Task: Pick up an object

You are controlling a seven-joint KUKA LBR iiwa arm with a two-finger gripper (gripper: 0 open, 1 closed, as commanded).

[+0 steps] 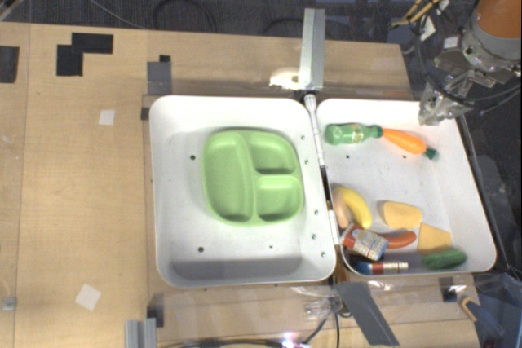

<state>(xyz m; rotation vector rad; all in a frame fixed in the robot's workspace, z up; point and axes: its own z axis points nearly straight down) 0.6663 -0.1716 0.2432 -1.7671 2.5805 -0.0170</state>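
Hanging above the far right corner of the right-hand shallow white bin [457, 175], the grey two-finger gripper [434, 112] sits below the arm's orange band [499, 8], with yellow and black cables looping over it. Its small pale fingertips point down toward the bin's rim; whether they are spread or closed cannot be made out at this size, and nothing is visible between them.

Inside that bin, a green plastic bottle [351, 133] lies on its side near the far edge, cap pointing right, almost touching the tip of an orange toy carrot [405, 141] with a dark green top; the carrot lies nearest the gripper. Toward the near side sit a yellow toy banana [354, 206], a pale yellow wedge-shaped piece [400, 214], a smaller yellow-orange block [433, 237], a dark green oblong vegetable [444, 258], a red sausage-shaped item [397, 239] and a small multicoloured box [369, 244], crowded together and touching in places.

The left-hand white bin [175, 175] holds a light green divided plastic tray [249, 175] with three compartments, lying flat near its middle
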